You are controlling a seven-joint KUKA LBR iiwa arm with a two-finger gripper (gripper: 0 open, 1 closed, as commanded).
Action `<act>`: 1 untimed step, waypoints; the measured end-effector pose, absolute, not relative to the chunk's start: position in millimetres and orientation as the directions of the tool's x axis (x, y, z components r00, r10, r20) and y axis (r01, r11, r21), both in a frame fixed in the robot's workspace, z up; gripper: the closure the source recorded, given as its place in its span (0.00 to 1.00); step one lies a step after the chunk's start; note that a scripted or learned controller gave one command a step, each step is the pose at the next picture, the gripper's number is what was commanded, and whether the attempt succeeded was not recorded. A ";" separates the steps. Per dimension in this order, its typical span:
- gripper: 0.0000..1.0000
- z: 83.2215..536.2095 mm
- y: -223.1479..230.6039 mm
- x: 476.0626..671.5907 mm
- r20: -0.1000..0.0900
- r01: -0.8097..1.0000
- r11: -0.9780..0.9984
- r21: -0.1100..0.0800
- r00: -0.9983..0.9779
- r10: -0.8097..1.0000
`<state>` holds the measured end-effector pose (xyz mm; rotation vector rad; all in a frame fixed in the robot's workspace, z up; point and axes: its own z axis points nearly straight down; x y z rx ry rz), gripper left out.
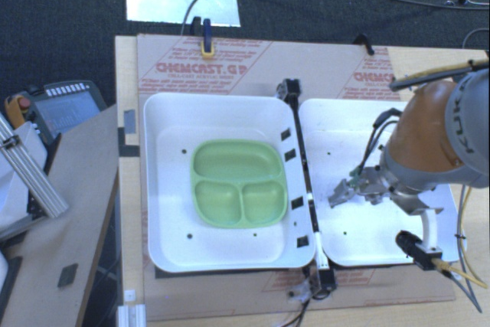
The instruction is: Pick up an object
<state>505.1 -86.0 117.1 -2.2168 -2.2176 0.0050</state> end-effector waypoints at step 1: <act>0.00 82.4 -85.7 505.3 0.001 1.000 0.000 -0.002 0.000 1.000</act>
